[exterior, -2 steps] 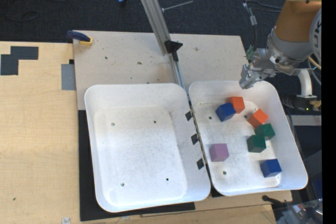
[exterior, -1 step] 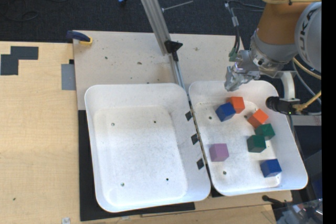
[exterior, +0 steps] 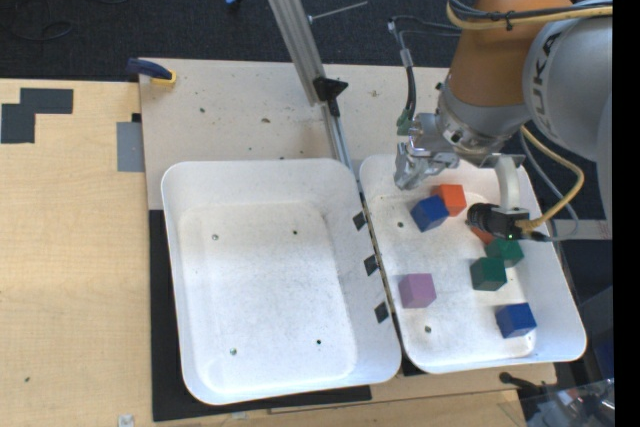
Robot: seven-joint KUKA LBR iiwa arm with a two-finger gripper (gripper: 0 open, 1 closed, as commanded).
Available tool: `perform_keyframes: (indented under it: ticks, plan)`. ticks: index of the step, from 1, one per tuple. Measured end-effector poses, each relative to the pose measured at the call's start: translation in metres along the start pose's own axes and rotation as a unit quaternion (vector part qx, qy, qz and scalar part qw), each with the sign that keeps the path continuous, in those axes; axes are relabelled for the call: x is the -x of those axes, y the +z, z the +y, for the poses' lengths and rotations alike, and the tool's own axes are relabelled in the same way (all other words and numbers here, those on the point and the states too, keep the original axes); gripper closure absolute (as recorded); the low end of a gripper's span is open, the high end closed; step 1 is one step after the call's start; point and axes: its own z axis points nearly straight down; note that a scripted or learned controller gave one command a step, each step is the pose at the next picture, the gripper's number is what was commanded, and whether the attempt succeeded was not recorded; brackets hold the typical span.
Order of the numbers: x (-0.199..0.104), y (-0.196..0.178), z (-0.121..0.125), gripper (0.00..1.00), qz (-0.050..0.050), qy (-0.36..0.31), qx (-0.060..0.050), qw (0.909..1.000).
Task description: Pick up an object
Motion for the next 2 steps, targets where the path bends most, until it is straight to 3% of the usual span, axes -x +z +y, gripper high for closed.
perform_keyframes:
  ticks: [2]
  plan:
    - [-0.114,-0.009,-0.026,1.00,0.000,-0.001,0.000,1.0000]
